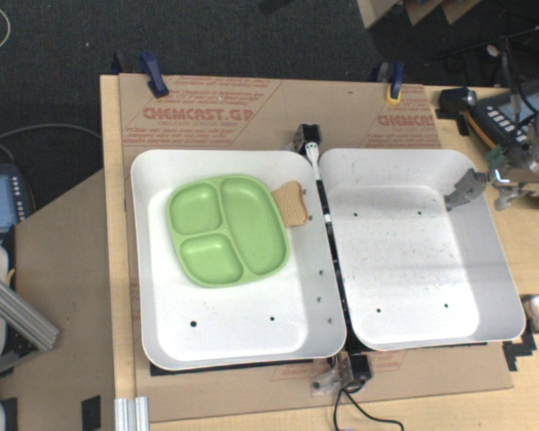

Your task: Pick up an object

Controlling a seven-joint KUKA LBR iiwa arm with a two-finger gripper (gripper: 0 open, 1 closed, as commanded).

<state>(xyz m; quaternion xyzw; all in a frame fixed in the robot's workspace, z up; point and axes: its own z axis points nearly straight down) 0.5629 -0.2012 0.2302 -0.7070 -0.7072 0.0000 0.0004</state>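
Green divided plate (227,232) lies in the left bin (162,330), tan sponge (291,204) touching its right rim. Gripper (472,187) hangs over the right bin's (431,321) far-right edge; its opening can't be told.

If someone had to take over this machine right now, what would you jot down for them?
Claw: at the upper right edge of the right bin, low over its rim, with nothing seen in it. Whether it is open or shut cannot be told from here.
Things: a green divided plate lies in the left bin, in its upper half. A small tan piece, like a sponge or cracker, lies against the plate's right edge, near the divide between the bins.
Done: nothing picked up so far as the view shows.
Left: bring the claw across to the left bin and pick one of the two things; the tan piece looks the easier grab.
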